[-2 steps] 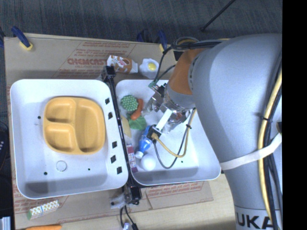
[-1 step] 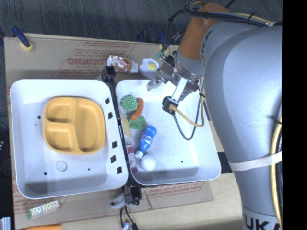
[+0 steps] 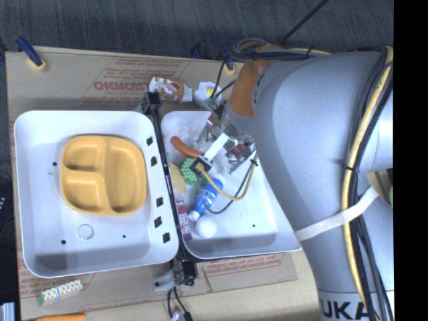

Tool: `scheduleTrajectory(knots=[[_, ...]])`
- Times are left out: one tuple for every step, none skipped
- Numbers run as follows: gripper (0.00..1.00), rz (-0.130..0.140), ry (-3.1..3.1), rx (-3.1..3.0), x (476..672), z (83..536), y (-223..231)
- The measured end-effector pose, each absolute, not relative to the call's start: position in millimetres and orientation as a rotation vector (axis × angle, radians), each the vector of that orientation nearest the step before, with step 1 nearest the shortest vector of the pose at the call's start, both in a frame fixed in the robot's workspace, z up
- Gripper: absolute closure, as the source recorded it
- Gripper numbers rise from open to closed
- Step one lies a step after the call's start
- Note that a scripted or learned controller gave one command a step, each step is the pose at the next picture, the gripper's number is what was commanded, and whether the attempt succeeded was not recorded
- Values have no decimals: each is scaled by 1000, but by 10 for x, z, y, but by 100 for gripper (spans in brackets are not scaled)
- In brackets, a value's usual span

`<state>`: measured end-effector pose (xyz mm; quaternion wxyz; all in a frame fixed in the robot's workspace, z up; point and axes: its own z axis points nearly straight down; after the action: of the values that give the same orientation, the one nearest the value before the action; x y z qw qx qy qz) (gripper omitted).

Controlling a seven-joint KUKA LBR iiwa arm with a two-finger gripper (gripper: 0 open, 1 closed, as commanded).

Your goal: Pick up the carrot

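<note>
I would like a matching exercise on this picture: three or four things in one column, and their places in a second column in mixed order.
Things:
1. carrot
2. yellow divided plate
3. blue bottle
4. white ball

Places:
A. left bin
B. right bin, near front wall
C. right bin, far left part
D. right bin, middle, just behind the ball

Pairs: 1-C, 2-A, 3-D, 4-B

two bins sit side by side on the bench. in the left bin (image 3: 33, 179) lies a divided tray (image 3: 103, 174). in the right bin (image 3: 257, 229), near its left wall, lies the carrot (image 3: 185, 146); a bottle (image 3: 206, 199) lies in front of it. the gripper (image 3: 227, 146) is just right of the carrot.
</note>
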<state>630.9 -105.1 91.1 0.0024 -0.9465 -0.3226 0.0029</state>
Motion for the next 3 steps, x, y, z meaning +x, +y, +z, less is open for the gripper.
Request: scheduleTrajectory(knots=[[0, 4, -1075, -2948, 6365, 1921, -349], [0, 10, -1040, -2959, 6306, 1910, -19], [0, 16, -799, -3032, 6217, 1910, -29]])
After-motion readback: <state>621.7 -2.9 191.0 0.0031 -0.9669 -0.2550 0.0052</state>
